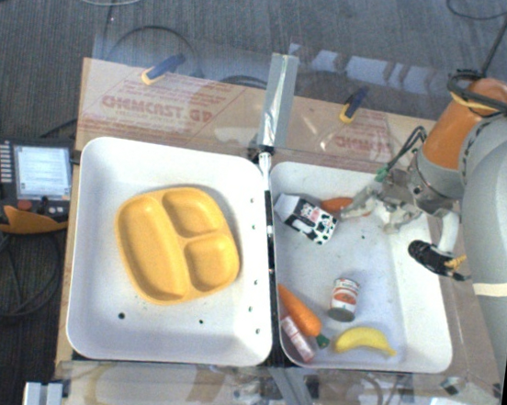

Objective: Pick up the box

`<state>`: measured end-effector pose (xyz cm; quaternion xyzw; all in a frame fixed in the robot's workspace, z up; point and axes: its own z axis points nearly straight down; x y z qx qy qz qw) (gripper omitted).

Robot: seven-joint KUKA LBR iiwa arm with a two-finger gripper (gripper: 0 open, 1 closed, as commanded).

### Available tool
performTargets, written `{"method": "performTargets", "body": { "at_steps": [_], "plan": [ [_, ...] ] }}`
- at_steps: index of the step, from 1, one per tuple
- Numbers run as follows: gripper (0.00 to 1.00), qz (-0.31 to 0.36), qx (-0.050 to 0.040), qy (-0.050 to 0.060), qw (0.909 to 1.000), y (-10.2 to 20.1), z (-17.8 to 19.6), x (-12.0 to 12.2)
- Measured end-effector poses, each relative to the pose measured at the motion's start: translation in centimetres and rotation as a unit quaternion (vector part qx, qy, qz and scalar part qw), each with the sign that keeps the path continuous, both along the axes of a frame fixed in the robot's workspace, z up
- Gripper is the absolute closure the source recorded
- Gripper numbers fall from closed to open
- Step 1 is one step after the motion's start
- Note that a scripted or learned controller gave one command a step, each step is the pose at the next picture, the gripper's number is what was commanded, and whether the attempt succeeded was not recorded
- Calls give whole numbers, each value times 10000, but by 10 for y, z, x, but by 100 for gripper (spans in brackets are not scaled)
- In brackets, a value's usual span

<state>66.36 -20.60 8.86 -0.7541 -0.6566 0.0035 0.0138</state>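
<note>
The arm (500, 192) is cut off by the right edge, an orange thing (337, 202) lies partly hidden behind the box (310, 219), and the small can's (344, 299) label looks too blurred to read.

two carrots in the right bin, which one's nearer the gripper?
The carrot at the bin's far edge, beside the box; it lies close to the gripper. The other carrot lies near the banana.

One fixed camera looks down at a slant from above the bench (183, 104), taking in both bins (90, 314) whole, with the arm (501, 183) entering at right.
</note>
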Motion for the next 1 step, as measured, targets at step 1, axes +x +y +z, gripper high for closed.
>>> {"method": "performTargets", "body": {
  "at_steps": [1],
  "plan": [
    [0,-110,-25,51,9999,2,0,2]
  ]
}}
